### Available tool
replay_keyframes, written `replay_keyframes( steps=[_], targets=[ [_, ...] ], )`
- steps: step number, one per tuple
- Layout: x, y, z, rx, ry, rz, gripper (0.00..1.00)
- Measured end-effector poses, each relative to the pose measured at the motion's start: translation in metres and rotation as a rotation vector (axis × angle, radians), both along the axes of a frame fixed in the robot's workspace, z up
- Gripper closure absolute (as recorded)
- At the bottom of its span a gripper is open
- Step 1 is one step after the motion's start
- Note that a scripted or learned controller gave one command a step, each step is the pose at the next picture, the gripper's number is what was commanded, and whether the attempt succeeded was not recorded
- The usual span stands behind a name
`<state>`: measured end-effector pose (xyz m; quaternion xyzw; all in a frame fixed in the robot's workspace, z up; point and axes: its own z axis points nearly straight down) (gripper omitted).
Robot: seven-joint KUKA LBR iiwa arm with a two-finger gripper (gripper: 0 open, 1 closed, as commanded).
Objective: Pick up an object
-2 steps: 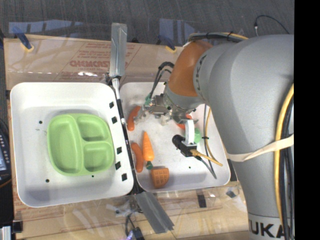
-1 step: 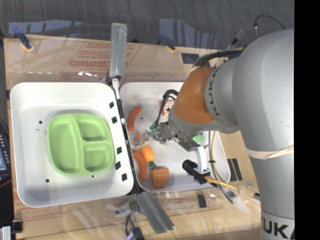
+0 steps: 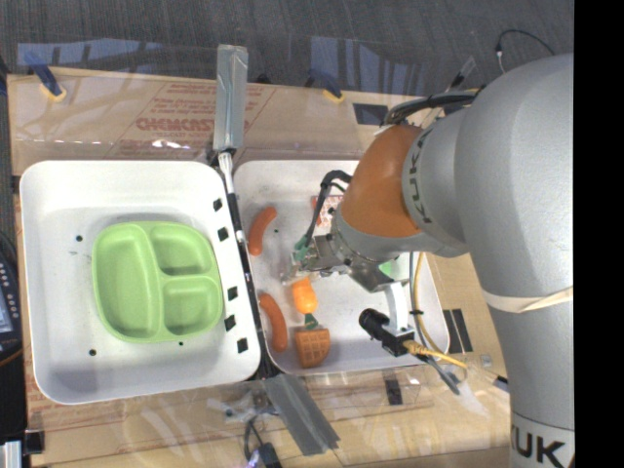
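Note:
In the right bin lie a sausage near the left wall, a second sausage at the front left, an orange carrot-like piece and a waffle-like brown piece. My gripper hangs low over the middle of this bin, just above the carrot piece and right of the upper sausage. The arm's orange band and grey body cover the bin's right half. I see nothing held between the fingers.
The left bin holds a green divided plate. A grey divider strip runs between the bins. Black cable and fittings hang off the wrist over the right bin's front right.

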<state>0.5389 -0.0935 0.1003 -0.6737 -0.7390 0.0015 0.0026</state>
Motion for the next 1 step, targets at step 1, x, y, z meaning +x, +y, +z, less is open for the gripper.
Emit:
replay_keyframes(
  steps=[1],
  targets=[
    [0.1178,0.0643,0.093,-0.001,-0.007,-0.049,1.0]
  ],
)
